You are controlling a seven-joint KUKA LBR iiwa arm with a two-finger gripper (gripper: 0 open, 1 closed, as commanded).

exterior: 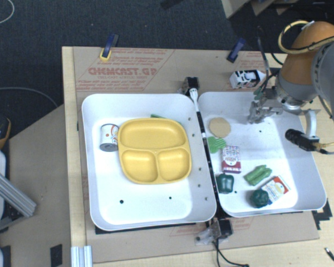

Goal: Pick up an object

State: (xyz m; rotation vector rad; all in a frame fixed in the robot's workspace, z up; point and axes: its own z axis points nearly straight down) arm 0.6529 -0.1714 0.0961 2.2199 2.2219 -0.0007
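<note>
Since the bench is your biggest item, start there: one bench, bearing two white bins side by side. Left bin holds one yellow divided plate, one small can touching the plate's left edge, and a green sliver peeking from behind the plate's top rim, too hidden to name. Right bin holds the smaller clutter: one tan round disc, one light green piece just below it, one red-and-white packet, one dark green pepper-like item, one light green pod shape, one dark green round item and one white-and-orange packet touching it.

One arm comes in from the right. Its gripper hangs over the right bin's upper part, right of the tan disc, apart from every item. You can't tell from this angle whether it is parted or closed; nothing sits between its tips.

No pick made yet. Risks, as I judge them: it drops onto bare bin floor and closes on nothing, since no item lies under it; the flat disc and packets give little to pinch and may slip; the bottom-right pair touch, so one could drag the other.
</note>
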